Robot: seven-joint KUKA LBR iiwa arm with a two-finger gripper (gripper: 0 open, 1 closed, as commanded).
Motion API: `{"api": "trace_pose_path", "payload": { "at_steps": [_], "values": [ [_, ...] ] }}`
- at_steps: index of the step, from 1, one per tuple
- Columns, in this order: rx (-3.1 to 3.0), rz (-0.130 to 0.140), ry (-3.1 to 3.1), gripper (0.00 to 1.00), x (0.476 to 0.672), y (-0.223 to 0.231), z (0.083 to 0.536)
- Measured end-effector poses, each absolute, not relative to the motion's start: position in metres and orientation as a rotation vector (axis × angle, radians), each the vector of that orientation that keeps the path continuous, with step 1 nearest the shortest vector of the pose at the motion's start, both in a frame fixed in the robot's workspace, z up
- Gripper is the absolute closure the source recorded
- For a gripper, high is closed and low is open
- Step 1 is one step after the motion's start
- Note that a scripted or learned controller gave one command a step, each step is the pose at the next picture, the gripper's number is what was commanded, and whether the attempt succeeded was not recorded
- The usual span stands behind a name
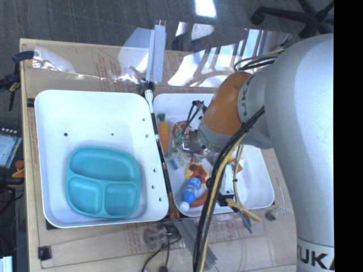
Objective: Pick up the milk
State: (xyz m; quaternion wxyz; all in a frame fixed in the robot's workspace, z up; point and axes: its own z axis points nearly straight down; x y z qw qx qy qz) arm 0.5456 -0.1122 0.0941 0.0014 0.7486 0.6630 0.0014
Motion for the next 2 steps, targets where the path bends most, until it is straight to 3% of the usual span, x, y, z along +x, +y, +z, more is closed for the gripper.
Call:
{"api": "trace_pose_path", "payload": {
  "at_steps": [1, 2],
  "values": [
    [2.31, -0.003, 2.111, 0.0, 0.477, -0.109, 0.095],
    [2.745, -0.008, 1.52, 0.0, 0.516, -0.095, 0.091]
  ]
}}
